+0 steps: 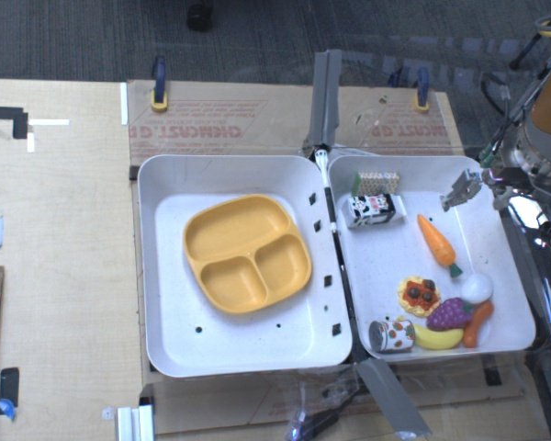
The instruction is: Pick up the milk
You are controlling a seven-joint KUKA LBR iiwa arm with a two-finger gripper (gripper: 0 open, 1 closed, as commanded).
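The milk (372, 209) is a small white carton with black cow patches. It lies on its side at the far left of the right bin (514, 255), close to the wall between the two bins. My gripper (460, 191) hangs over the far right part of that bin, well to the right of the carton and apart from it. It is just beyond the top end of the orange carrot (436, 239). The grey arm comes in behind it from the right edge. Nothing shows between the gripper and the carton.
The left bin (156, 274) holds a yellow divided plate (246, 252). At the near end of the right bin lie a can (392, 334), a banana (438, 338), purple grapes (448, 313), a pizza slice (419, 294), a white ball (476, 288) and a small orange piece (478, 322).
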